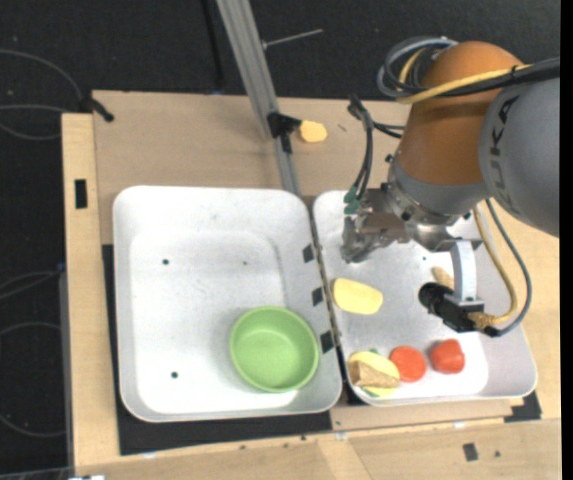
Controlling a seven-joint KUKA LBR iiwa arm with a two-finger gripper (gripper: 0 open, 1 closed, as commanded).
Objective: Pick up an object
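Gripper [362,240] hovering just above yellow piece [357,296] in right bin [506,373]; finger state unclear. Green bowl [274,348] sitting left of yellow piece.

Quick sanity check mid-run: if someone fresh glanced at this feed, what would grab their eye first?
Probably the big grey arm with its orange band reaching in from the right, its tool hanging over the right bin just above a pale yellow object. Next, the green bowl alone at the near side of the left bin, then the red and orange pieces along the right bin's near edge.
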